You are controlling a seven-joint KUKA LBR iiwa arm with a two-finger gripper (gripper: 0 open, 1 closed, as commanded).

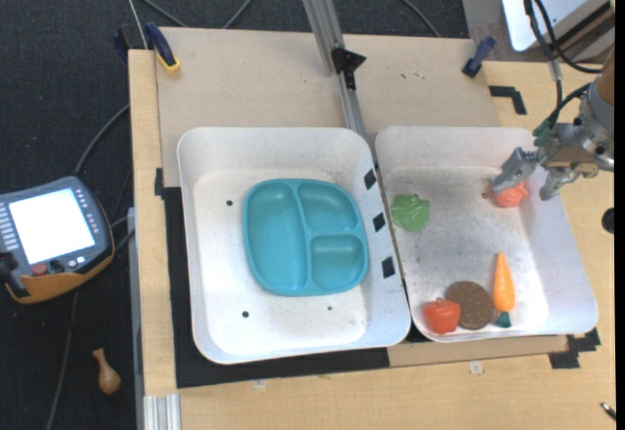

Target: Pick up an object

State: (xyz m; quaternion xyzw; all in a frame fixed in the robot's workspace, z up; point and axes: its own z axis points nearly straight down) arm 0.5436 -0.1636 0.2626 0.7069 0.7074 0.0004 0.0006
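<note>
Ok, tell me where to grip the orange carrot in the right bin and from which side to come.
Grip the carrot across its thick middle, coming straight down from above. It lies flat and roughly lengthwise, tip toward the bin's far side, so close the tool across its narrow width. The brown round piece lies close on its left, so one finger has little room there.

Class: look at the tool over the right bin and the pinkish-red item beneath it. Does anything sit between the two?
Nothing visible does. The tool hangs right at the pinkish-red item near the right bin's far edge. The green item, carrot and brown disc all lie well away from it.
</note>
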